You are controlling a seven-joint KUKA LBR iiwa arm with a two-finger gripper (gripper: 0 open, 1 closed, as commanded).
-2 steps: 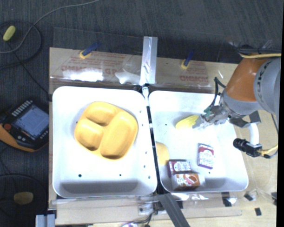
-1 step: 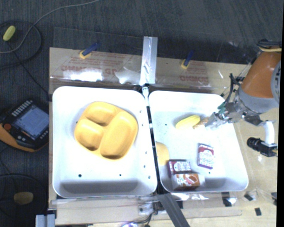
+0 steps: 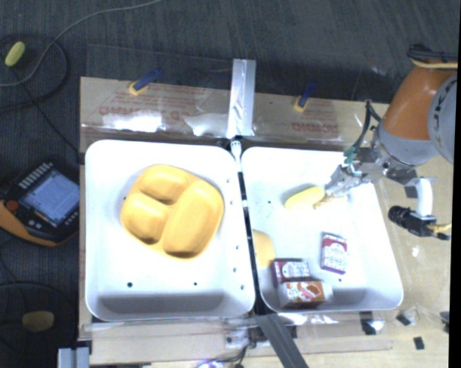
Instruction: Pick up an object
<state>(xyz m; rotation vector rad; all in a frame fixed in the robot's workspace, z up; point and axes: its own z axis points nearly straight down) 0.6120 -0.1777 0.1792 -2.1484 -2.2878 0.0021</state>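
In the right bin (image 3: 379,245) a small pale yellow piece (image 3: 302,197) lies near the back. My gripper (image 3: 334,188) comes in from the right and its tip sits right at the yellow piece's right end, touching or nearly touching it. A maroon and white packet (image 3: 334,253) lies toward the bin's right front. Two brown boxes (image 3: 296,281) sit together at the front. A tan round thing (image 3: 263,248) rests against the bin's left wall.
The left bin (image 3: 99,280) holds a large yellow lumpy object (image 3: 171,210) in its middle. The grey and orange arm (image 3: 418,118) hangs over the right bin's back right corner. A handheld controller (image 3: 41,203) lies on the floor at left.
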